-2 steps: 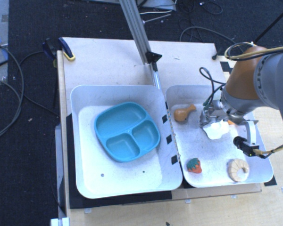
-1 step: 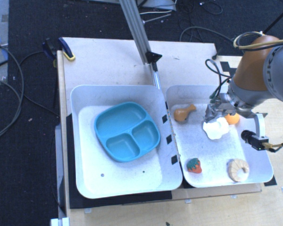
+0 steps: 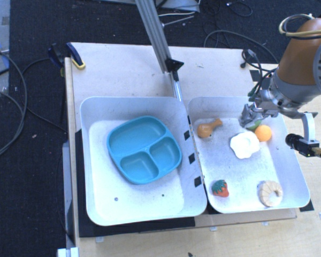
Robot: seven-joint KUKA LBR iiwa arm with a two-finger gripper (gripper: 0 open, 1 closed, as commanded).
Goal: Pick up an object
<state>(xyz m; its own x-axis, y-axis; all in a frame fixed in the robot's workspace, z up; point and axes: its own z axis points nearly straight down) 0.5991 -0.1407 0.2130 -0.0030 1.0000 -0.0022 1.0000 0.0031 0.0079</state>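
Altogether, two white bins: the left bin (image 3: 96,197) holds one glossy blue three-compartment plate (image 3: 144,149). The right bin (image 3: 289,170) holds five toys: a tan drumstick (image 3: 208,128) at ten o'clock, an orange ball (image 3: 264,133) touching a flat white fried egg (image 3: 244,144), a strawberry (image 3: 220,188) at seven, a ridged shrimp (image 3: 270,193) at five. Above the ball sits the gripper (image 3: 251,118); its opening I cannot tell.

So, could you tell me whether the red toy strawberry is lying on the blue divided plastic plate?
No, the red toy strawberry lies on the right white bin's floor, while the blue divided plastic plate sits in the left one.
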